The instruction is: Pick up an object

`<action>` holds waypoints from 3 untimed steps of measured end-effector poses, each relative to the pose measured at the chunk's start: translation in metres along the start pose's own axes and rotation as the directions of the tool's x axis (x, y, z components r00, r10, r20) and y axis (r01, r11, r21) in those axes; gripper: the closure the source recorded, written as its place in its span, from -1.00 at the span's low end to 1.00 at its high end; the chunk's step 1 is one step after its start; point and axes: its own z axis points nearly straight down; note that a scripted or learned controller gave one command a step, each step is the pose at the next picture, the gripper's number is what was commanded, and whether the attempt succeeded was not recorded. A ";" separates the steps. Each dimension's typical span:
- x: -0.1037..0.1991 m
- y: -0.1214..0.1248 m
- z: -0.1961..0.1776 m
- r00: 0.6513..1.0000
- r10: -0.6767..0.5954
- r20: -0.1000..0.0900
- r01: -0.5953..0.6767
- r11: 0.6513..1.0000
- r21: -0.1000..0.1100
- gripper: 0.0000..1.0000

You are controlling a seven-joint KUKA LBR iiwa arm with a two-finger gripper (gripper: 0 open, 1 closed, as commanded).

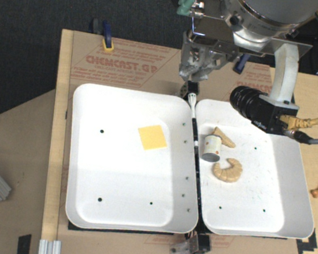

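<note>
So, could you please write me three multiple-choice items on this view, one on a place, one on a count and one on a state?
1. Where does the yellow square lie?
A. In the left bin
B. In the right bin
C. On the cardboard outside the bins

2. How many things lie in the right bin?
A. One
B. Three
C. Five

3. Where is the end effector relative to the bins?
A. Pressed onto the yellow square
B. Down among the things in the right bin
C. Above the far end of the seam between the bins, touching nothing in them

Answers:
1 A: the square sits alone on the floor of the left bin.
2 B: a small cylinder, a tan piece behind it and a curled croissant-like piece.
3 C: it hangs over the bins' far edge, apart from every item.
</note>
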 end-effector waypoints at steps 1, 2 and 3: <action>0.040 -0.021 0.081 1.000 -0.001 0.010 0.001 1.000 0.026 1.00; 0.036 -0.026 0.221 1.000 0.005 0.014 -0.006 0.999 0.032 1.00; 0.038 -0.020 0.000 1.000 0.002 -0.003 -0.002 1.000 -0.003 1.00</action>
